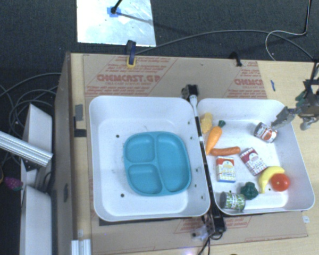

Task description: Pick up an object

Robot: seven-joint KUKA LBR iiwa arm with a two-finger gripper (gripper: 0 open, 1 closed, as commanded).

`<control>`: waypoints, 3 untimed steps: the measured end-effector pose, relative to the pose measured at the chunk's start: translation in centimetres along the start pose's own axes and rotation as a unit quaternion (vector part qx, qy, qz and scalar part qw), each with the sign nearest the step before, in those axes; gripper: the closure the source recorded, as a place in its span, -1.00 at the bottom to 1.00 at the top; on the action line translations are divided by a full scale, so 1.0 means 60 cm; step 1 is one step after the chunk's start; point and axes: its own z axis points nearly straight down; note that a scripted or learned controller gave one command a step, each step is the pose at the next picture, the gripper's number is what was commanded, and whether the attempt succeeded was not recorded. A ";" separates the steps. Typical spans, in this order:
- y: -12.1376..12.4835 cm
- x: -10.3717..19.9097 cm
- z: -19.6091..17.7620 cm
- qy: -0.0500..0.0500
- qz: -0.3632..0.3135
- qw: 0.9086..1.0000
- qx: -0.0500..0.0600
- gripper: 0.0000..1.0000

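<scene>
Small red-and-white can point(265, 133), lying on its side in the upper right part of the right white bin point(303, 166), is the object you are closest to taking. The gripper point(283, 116) reaches in from the right edge of the view, its tip just beside the can on the can's upper right side; from this angle you cannot tell whether it touches the can. How the gripper is set, wide or narrow, cannot be told here, and nothing shows as held by it.

The step in hand looks like the approach, with the pick itself not yet made. Your next move calls for bringing the gripper over the can's middle and lining it across the can's short axis, since a round can on its side may roll away from a glancing contact. The bin wall is near on the right, so you have little room on that side.

The other objects lie lower in the same bin, apart from the can: an orange carrot point(213, 136) next to a yellow corn cob point(206, 123) by the divider, a sausage point(225, 151), two small red-and-white cartons point(226, 169), a yellow banana point(266, 175) touching a red tomato point(280, 182), a green broccoli piece point(249, 190) and a green-labelled can point(233, 200). The left white bin point(109, 121) carries a blue divided plate point(157, 162). Both bins rest on the brown surface point(165, 76).
</scene>
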 end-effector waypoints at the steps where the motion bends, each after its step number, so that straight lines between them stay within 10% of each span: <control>1: -0.060 0.088 0.171 0.001 0.000 1.000 0.001 -1.00; 2: -0.096 0.031 0.305 0.000 0.001 1.000 0.000 -1.00; 3: -0.020 0.062 0.304 0.000 0.000 1.000 -0.001 -1.00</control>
